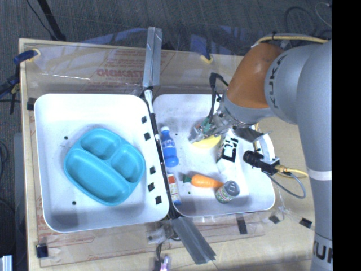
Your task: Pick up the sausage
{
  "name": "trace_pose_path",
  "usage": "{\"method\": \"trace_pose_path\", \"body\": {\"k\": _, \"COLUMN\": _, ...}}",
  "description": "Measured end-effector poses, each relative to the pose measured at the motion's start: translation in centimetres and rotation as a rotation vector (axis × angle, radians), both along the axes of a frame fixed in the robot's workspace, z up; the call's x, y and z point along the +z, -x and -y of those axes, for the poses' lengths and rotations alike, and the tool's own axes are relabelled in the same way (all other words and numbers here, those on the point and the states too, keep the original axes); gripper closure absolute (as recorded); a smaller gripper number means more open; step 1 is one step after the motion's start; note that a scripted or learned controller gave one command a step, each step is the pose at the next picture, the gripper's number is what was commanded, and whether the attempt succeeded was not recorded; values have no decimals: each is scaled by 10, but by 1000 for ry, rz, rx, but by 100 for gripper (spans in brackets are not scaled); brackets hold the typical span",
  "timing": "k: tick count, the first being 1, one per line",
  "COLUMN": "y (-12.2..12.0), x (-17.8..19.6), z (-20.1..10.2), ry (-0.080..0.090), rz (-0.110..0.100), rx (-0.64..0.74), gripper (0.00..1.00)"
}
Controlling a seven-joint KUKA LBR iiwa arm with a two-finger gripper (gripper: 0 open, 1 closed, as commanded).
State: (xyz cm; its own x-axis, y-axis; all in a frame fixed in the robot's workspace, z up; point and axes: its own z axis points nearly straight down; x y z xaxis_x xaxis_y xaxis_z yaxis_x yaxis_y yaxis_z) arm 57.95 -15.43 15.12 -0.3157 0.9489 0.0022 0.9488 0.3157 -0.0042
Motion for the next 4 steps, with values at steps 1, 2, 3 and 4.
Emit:
{"method": "trace_pose_path", "body": {"k": 1, "y": 0, "x": -45, "z": 51, "ry": -1, "rz": 2, "rx": 216, "gripper": 100}}
{"method": "trace_pose_path", "body": {"k": 2, "y": 18, "x": -59, "z": 56, "ry": 0, "rz": 2, "rx": -31, "gripper": 100}}
{"method": "trace_pose_path", "body": {"k": 3, "y": 53, "x": -59, "z": 55, "ry": -1, "rz": 3, "rx": 262, "gripper": 100}}
{"method": "trace_pose_path", "body": {"k": 4, "y": 102, "x": -6, "z": 56, "ry": -1, "rz": 3, "rx": 180, "gripper": 100}}
